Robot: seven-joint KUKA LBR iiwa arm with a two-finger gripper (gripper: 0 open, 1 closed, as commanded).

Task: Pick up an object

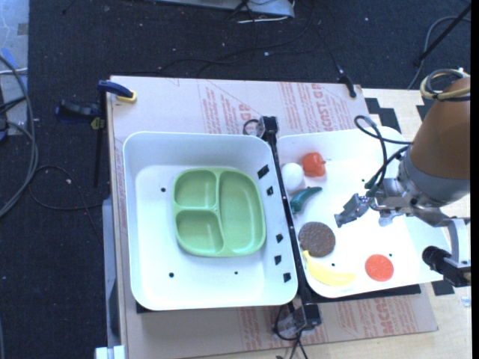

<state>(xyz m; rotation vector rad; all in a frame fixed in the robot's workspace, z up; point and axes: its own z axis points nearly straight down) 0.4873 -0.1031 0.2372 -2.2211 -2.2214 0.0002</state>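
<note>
In the right bin [340,146] lie a red-orange tomato-like piece [314,164], a white egg [292,175], a teal pepper-shaped piece [304,197], a brown round cookie [317,237], a yellow banana [328,273] and a red disc [379,267]. My gripper [353,211] hangs over the middle of the right bin, right of the cookie and the teal piece. Nothing shows between its fingers, and it touches none of the objects as far as I can see.
The left bin [142,200] holds a green three-compartment plate [219,212]. A black divider with clips [278,200] runs between the bins. The arm's grey body and orange band [441,140] cover the right bin's far right side, with cables above it.
</note>
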